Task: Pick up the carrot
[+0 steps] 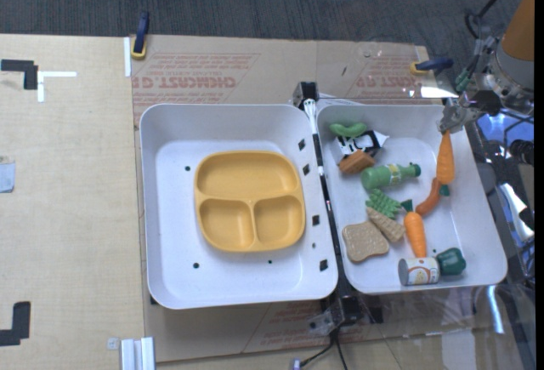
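An orange carrot (pixel 444 160) hangs lengthwise over the right side of the right bin (pixel 484 275), its upper end pinched between the fingers of my gripper (pixel 447 125). The gripper is shut on that end and reaches in from the upper right, above the bin's far right corner. A second, smaller carrot (pixel 414 233) with a green top lies on the bin floor further forward. A red-orange chili (pixel 429 200) lies just below the held carrot's lower tip.
The right bin also holds a green bottle (pixel 389 175), a bread slice (pixel 365 242), a cracker (pixel 388 227), a small can (pixel 419 271), green leafy toys (pixel 348 129) and a black-and-white packet (pixel 361 141). A yellow divided plate (pixel 250 200) sits in the left bin (pixel 161 215).
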